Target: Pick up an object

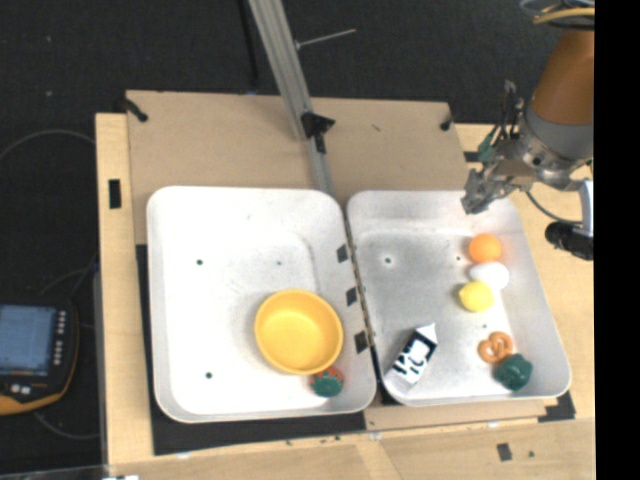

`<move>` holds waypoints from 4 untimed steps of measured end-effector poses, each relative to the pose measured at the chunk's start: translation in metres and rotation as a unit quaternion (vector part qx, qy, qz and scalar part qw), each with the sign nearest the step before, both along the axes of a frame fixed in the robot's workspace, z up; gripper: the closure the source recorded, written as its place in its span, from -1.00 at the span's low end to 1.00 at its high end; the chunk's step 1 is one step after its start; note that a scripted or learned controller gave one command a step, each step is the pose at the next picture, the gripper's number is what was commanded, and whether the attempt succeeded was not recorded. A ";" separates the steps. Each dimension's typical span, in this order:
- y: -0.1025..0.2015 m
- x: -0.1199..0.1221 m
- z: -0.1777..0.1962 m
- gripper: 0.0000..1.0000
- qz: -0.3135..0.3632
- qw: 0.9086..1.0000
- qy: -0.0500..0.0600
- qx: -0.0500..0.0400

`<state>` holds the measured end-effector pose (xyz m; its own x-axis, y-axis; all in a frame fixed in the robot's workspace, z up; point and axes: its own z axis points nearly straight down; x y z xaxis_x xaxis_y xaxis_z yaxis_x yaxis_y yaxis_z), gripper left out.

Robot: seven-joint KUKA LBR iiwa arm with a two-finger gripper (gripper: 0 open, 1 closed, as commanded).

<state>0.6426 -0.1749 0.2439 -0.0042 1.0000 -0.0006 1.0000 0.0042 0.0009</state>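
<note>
Here, going left from the seam where the two bins meet, a yellow bowl (298, 331) sits in the left bin (200, 228), low and close to that seam, with a small green-and-red piece (327, 381) just below it, near the bin's front edge. Right of the seam, in the right bin (420, 228), a black-and-white carton (413, 355) lies tilted by the front edge; its markings are too small to read, and no brand can be made out. Further from the seam, along the far side, runs a column: orange ball (486, 247), white ball (489, 275), yellow ball (476, 296), then a pretzel-like piece (495, 347) touching a dark green one (515, 372).

The gripper (480, 196) hangs over the right bin's back corner, just above the orange ball. Whether it stands wide or narrow I cannot tell; nothing shows in it. This looks like the approach, nothing yet picked. The likeliest target seems the orange ball, so the next move calls for a short descent, centred on it and clear of the white ball touching it.
</note>
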 end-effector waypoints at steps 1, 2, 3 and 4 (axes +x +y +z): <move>0.056 -0.012 0.009 1.00 0.001 1.000 -0.001 0.001; 0.109 -0.025 -0.001 1.00 0.001 1.000 0.000 0.001; 0.167 -0.027 0.009 1.00 0.002 1.000 -0.002 0.001; 0.228 -0.034 0.009 1.00 0.002 1.000 0.000 0.001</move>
